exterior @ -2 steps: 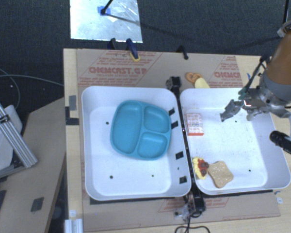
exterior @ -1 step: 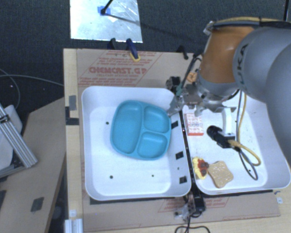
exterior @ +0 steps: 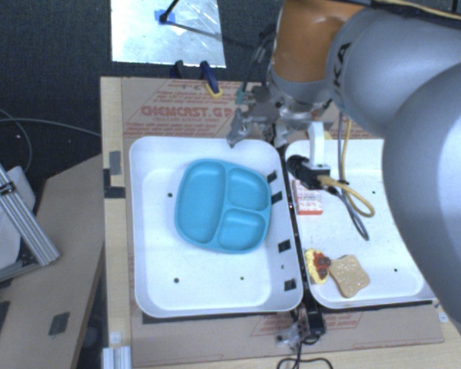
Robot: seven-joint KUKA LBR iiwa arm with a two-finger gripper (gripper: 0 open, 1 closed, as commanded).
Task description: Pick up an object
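Observation:
A blue divided plate (exterior: 221, 206) lies flat in the middle of the left bin (exterior: 157, 283). In the right bin (exterior: 396, 275) a slice of toast (exterior: 349, 275) rests near the front edge, touching a small red and yellow food piece (exterior: 318, 264) on its left. A small red and white packet (exterior: 308, 199) lies by the right bin's left wall. My gripper (exterior: 255, 127) hangs over the far rim where the two bins meet, above the left bin's back right corner and beyond the plate. Nothing shows between its fingers.
The grey arm covers the right bin's far and right parts. A cardboard sheet (exterior: 177, 106) lies under both bins, with a blue-handled clip (exterior: 209, 78) at its back edge. A shiny square panel (exterior: 167, 21) lies behind the bench.

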